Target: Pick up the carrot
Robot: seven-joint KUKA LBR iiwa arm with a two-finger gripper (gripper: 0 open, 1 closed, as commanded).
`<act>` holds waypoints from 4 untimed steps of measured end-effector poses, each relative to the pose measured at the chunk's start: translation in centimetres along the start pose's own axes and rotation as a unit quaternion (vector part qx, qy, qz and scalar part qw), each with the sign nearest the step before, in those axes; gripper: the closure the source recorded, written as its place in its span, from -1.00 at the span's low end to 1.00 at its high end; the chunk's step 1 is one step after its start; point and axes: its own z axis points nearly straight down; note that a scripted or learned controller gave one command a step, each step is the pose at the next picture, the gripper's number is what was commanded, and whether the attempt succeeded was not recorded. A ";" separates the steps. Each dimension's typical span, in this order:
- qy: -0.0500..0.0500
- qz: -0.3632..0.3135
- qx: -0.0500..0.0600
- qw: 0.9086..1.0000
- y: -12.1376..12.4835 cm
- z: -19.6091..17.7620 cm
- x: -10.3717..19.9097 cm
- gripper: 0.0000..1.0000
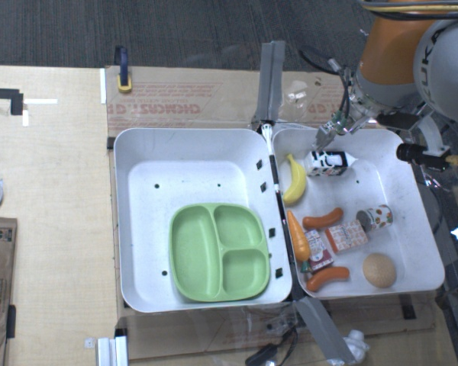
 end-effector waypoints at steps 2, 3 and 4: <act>0.001 0.246 0.002 0.969 9.2 0.1 14.7 1.00; 0.001 0.366 0.003 0.931 8.2 10.1 20.3 1.00; 0.000 0.551 0.003 0.835 9.2 8.9 20.5 1.00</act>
